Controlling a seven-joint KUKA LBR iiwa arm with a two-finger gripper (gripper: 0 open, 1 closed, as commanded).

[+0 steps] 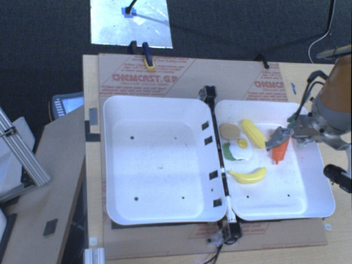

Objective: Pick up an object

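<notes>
The right bin [313,202] holds several toy foods. A yellow corn cob [253,133] lies near its back, beside a tan round piece [230,131]. A fried egg on a green leaf [238,148] sits by the divider, and a yellow banana [249,175] lies in front of it. An orange carrot [280,149] stands tilted right of the corn. My gripper [278,137] reaches in from the right and hangs right at the carrot's top end.
The left bin [113,164] sits beside the right one, joined by a black clip strip [214,147]. A brown board [181,76] lies under both bins. A shiny square sheet [131,15] rests behind the bench.
</notes>
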